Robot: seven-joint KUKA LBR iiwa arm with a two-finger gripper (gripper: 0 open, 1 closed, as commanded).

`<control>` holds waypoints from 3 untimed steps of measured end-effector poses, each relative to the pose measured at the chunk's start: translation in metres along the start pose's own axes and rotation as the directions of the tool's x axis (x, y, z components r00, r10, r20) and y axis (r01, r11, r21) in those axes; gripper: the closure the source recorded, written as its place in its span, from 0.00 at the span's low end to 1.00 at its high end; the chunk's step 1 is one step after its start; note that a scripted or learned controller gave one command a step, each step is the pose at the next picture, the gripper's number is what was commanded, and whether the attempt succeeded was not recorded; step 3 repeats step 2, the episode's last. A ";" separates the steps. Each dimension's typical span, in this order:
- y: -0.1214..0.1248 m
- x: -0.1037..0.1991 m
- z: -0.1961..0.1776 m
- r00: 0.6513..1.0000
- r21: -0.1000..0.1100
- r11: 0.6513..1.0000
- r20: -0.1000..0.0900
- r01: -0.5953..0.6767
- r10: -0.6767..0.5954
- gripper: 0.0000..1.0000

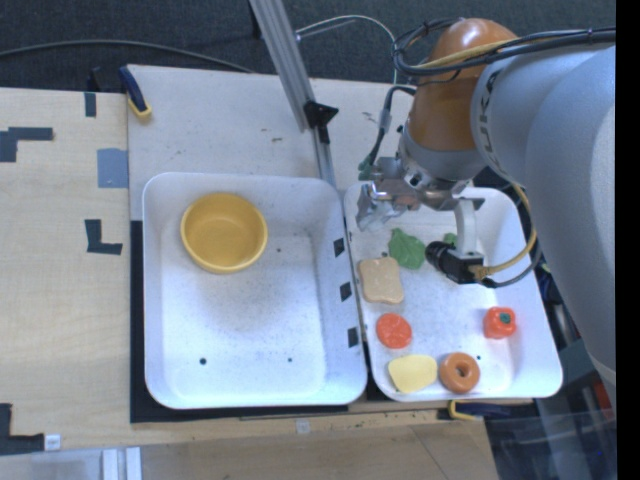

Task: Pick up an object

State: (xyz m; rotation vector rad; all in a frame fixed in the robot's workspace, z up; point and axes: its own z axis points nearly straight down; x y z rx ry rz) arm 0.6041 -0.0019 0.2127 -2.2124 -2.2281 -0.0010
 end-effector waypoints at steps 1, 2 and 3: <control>0.030 0.047 0.004 1.000 -0.001 1.000 0.000 0.000 0.000 1.00; 0.053 0.090 0.001 1.000 -0.001 1.000 0.000 -0.001 0.001 1.00; 0.053 0.090 0.001 1.000 -0.001 1.000 0.000 -0.001 0.001 1.00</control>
